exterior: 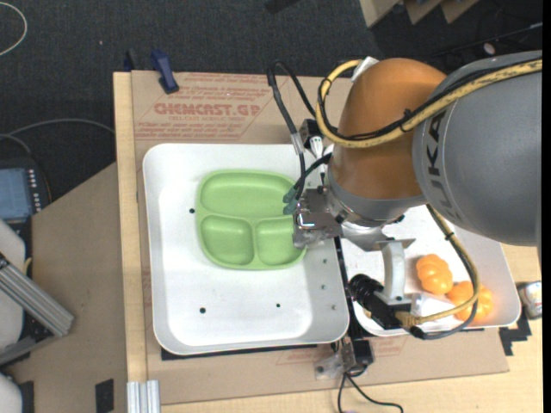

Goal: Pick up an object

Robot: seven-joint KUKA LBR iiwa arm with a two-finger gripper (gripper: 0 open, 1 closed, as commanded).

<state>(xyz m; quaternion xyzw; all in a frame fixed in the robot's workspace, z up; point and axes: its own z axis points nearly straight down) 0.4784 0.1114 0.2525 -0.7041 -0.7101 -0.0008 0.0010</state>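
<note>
You see the arm (430, 136) reaching in from the right, its orange band and grey wrist covering the seam between the two bins. The gripper (303, 218) sits at the right edge of the left bin (172, 256), its metal tip touching or just over the right rim of the green tray (245, 218). From this angle you cannot tell whether the gripper is spread or closed, and nothing is seen clamped in it.

The green tray lies flat in the upper middle of the left bin: one large compartment toward the top, two smaller ones below. Its right side is partly hidden by the gripper.

In the right bin (508, 304), largely covered by the arm, you see two orange objects: one (433, 274) just right of the wrist, the other (473, 299) lower right, touching or just beside it. Their exact kind is unclear.

Both bins rest on a cardboard sheet (207, 101) with red print. A blue clip (164, 71) sits at its top left edge. Yellow and black cables (379, 132) loop around the orange band.
</note>
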